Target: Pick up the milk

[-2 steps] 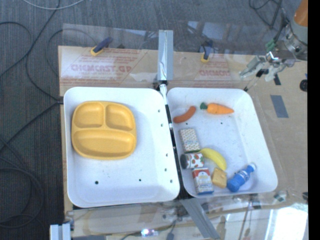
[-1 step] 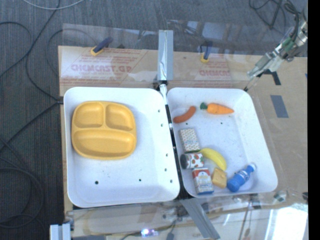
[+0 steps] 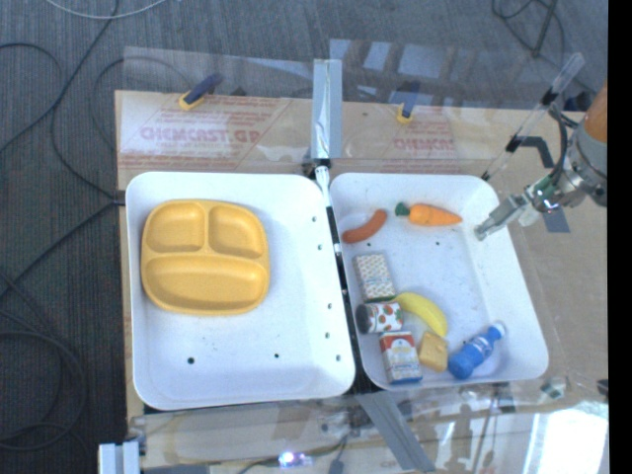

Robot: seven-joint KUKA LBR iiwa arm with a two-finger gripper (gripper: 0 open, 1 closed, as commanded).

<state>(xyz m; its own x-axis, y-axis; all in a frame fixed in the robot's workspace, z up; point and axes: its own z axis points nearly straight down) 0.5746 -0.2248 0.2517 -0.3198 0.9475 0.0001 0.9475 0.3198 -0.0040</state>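
Note:
The milk (image 3: pixel 399 355) is a small red and white carton. It lies near the front edge of the right bin (image 3: pixel 513 265), between a can and a cheese wedge. My gripper (image 3: pixel 491 225) hangs over the bin's right rim near the back, well away from the carton and up to its right. It is seen at a slant. Nothing shows in its grasp.
The right bin also holds a sausage (image 3: pixel 364 226), carrot (image 3: pixel 430 214), patterned box (image 3: pixel 375 275), can (image 3: pixel 380 316), banana (image 3: pixel 423 311), cheese wedge (image 3: pixel 433 351) and blue bottle (image 3: pixel 476 352). A yellow divided plate (image 3: pixel 205 256) lies in the left bin (image 3: pixel 237 363).

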